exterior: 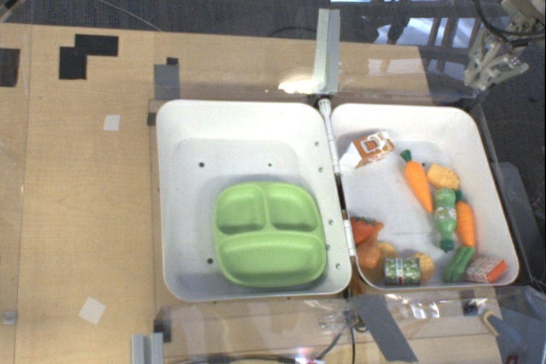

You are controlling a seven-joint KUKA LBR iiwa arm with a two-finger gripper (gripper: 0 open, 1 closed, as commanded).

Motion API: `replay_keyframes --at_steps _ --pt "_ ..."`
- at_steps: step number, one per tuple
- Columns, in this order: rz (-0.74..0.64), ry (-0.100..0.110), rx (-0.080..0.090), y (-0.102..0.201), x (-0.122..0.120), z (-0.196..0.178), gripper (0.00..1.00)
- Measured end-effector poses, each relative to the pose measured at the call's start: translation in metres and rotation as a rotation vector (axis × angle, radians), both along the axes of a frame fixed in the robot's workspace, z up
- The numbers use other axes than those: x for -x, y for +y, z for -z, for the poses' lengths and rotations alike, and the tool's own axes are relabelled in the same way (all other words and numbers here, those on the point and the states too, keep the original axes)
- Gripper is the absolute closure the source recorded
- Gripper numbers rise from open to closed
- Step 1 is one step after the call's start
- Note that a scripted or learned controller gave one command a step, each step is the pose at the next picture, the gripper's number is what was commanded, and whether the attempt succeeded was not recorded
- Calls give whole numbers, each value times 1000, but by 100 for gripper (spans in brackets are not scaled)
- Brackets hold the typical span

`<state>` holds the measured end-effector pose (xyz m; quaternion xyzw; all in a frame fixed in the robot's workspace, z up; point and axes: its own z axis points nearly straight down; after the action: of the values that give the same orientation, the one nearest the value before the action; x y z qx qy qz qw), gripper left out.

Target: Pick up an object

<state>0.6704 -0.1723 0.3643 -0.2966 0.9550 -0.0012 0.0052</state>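
Gripper (493,64) up at far right, beyond right bin (478,136); can't tell its state. Carrot (417,185) & green tray (270,234) untouched.

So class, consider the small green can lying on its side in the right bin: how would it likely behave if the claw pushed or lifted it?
The green can lies on its side, so a push would probably roll it. Its smooth round wall may slip between fingers. It looks rigid, likely a light toy, and neighbours such as the cucumber could stop the roll.
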Motion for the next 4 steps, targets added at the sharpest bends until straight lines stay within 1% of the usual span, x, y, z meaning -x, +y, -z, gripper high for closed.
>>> replay_keyframes --at_steps 1,2,3,4 --pt "-2 -16 1 2 -2 -17 100" --pt "23 -2 0 10 2 -21 100" --pt "22 -14 0 11 0 -35 100" --pt "6 0 0 2 15 -12 100"
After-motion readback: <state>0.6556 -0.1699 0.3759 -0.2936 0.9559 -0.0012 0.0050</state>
